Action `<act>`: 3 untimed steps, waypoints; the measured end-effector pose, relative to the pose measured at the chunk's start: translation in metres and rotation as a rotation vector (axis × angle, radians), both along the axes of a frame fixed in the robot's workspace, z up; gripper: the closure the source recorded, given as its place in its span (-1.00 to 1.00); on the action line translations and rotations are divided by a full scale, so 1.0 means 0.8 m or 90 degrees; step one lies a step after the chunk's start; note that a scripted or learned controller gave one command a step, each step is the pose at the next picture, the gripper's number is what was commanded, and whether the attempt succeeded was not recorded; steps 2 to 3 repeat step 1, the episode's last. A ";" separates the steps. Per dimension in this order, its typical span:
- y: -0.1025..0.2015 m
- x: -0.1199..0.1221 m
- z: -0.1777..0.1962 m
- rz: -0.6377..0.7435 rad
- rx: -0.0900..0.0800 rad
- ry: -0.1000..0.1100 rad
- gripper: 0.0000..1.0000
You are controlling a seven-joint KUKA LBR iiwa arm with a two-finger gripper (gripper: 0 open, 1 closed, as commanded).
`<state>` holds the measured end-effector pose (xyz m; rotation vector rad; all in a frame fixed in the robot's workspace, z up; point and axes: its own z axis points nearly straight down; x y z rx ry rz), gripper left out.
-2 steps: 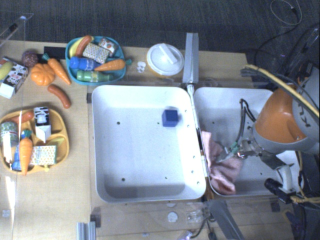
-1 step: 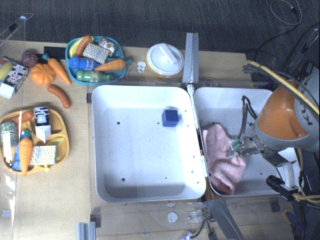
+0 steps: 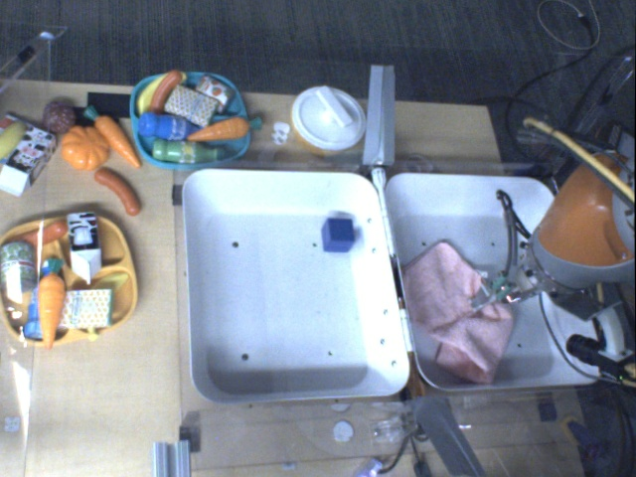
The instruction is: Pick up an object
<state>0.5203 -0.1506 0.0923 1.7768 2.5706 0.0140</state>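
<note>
Two shallow white bins sit side by side on the surface (image 3: 149, 405); the left bin (image 3: 288, 366) holds a small blue cube (image 3: 339, 234), which lies flat in the upper right part of that bin, near the divide and well apart from everything else; the right bin (image 3: 447, 202) holds a crumpled pink cloth (image 3: 447, 301), spread from the bin's middle down toward its lower edge; the grey arm (image 3: 581, 232) with its orange band reaches in from the right and hangs over the right bin; the pincer (image 3: 500, 288) sits at the right edge of the pink cloth, touching or just above its folds; whether its tips are apart or closed, and whether any cloth is caught in it, I cannot tell, since the end is small and blurred against the fabric; beyond the bins, a blue bowl (image 3: 149, 152) of toy food stands at the upper left of the surface, with a toy carrot (image 3: 119, 139), a small toy pumpkin (image 3: 82, 147) and a toy sausage (image 3: 118, 190) lying loose beside it; a yellow tray (image 3: 124, 266) of more toy food rests at the far left; a white lidded container (image 3: 329, 117) stands just above the left bin's top edge.
</note>
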 end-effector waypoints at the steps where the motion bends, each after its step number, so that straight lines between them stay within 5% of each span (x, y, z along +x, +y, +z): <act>1: 0.009 0.055 0.096 -0.091 0.002 0.009 1.00; 3: 0.009 0.055 0.096 -0.091 0.002 0.009 1.00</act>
